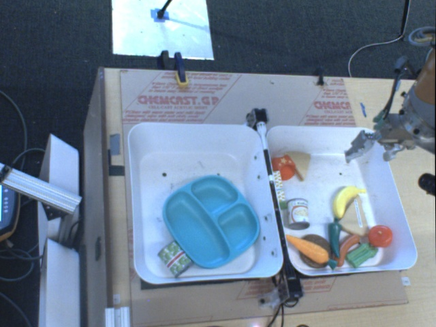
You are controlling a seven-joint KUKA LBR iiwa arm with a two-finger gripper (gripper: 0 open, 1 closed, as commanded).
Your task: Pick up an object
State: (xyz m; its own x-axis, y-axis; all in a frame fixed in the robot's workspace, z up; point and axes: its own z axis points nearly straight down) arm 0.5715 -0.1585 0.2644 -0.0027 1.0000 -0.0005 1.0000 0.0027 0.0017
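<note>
My gripper [371, 144] hangs over the upper right corner of the right bin [402, 203], with my arm [419, 111] coming in from the right edge. Two grey fingers [355, 146] splay apart, released, with nothing between them; they sit above bare white floor at the back of the bin, apart from every object. Below me the things to pick lie in the right bin: a red piece [286, 168] beside a pale wedge [300, 161] near the upper left, a small can [298, 212] by the left wall, and a banana [346, 199] toward the middle. Along the front lie a carrot [308, 248] resting against a brown disc [318, 242], a dark green pepper [334, 236], a green ridged piece [361, 254], and a red round piece [380, 235] at the right. The banana is the closest of these to my fingers, lower and a little left of them. The left bin [146, 176] holds a blue divided tray [211, 221], tilted at an angle, with a small green and white carton [174, 257] tucked against its lower left edge. A black divider [271, 189] runs between the two bins.
</note>
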